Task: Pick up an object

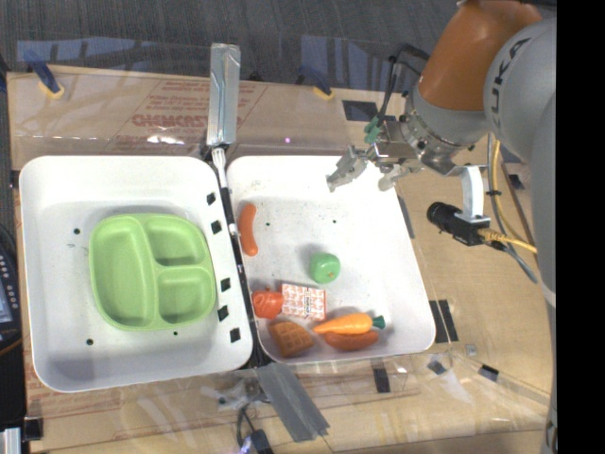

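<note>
My gripper (365, 174) hangs above the far right corner of the right bin (397, 244), open, with nothing between its two fingers. Below it in that bin lie a green ball (325, 268), an orange sausage (248, 229) near the left wall, a red-and-white packet (302, 302), a carrot (348, 325), a red piece (267, 304) and a brown waffle-like piece (290, 339). These toys cluster along the bin's near side, well apart from the gripper.
The left bin (57, 187) holds a green divided plate (151, 270). A metal strip (223, 93) stands at the divider between the bins. The arm's grey and orange body (492, 55) fills the upper right.
</note>
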{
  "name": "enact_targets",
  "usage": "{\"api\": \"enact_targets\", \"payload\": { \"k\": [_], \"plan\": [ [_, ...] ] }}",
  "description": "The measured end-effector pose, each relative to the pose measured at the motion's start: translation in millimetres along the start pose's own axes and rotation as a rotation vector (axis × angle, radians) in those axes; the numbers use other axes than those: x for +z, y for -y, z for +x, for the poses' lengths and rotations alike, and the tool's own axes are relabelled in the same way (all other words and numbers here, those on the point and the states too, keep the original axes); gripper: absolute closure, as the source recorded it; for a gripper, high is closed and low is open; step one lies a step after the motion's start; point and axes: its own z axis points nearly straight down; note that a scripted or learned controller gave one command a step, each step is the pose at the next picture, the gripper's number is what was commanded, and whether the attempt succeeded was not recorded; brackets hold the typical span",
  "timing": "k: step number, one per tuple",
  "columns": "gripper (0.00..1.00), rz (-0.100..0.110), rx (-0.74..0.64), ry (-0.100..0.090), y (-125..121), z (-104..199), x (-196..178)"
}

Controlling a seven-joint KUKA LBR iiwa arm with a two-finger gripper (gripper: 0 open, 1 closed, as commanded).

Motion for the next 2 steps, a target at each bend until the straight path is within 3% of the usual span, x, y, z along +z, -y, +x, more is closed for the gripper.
{"api": "enact_targets", "payload": {
  "k": [1,2],
  "plan": [
    [0.00,0.005,0.043,-0.001,27.0,31.3,149.3],
    [0.00,0.000,-0.070,-0.001,96.4,44.7,169.6]
  ]
}}
